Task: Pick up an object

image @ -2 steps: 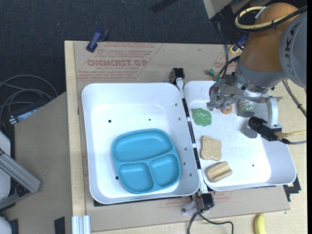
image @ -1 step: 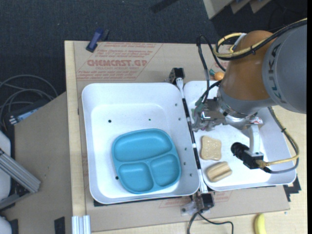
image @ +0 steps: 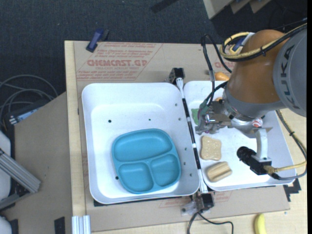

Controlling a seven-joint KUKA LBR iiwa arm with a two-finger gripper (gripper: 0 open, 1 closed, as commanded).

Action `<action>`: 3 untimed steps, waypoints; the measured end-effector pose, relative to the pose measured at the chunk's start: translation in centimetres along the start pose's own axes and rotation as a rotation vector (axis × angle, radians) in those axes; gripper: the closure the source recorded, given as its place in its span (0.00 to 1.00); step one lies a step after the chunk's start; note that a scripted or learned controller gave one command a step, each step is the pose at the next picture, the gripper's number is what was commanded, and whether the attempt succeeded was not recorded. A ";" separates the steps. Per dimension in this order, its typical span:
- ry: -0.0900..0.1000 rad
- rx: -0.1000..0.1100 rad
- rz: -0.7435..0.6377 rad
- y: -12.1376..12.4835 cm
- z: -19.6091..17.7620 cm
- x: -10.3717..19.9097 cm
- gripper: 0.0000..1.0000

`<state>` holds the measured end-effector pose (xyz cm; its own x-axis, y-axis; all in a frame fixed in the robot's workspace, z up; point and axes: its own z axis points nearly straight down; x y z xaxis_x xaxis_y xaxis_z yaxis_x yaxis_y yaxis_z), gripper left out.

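Arm over right bin (image: 280, 145), claw (image: 210, 123) low by the divider, can't tell open/closed, cracker (image: 211, 148) just below claw, bread roll (image: 218, 171) near front, blue tray (image: 146, 159) in left bin (image: 97, 101), both bins on desk (image: 73, 130).

1. The scene is brightly and evenly lit from above.
2. The white bins (image: 136, 99) look slightly washed out, with mild glare on their floors.
3. The blue tray (image: 145, 159) casts only a thin, soft shadow.
4. The arm (image: 261, 72) shows a soft sheen on its orange band and darkens the bin under it.
5. Focus is fairly sharp, though the picture is somewhat grainy and the dark floor (image: 39, 28) lacks detail.
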<state>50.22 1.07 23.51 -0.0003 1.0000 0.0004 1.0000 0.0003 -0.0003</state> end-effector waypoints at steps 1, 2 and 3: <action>0.000 -0.001 -0.001 0.6 0.4 2.1 1.00; 0.000 0.003 0.001 -0.4 1.9 -0.2 1.00; 0.000 -0.001 0.000 -0.5 0.2 1.3 1.00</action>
<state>49.71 2.38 23.29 -0.0006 1.0000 0.0002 1.0000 0.0006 0.0010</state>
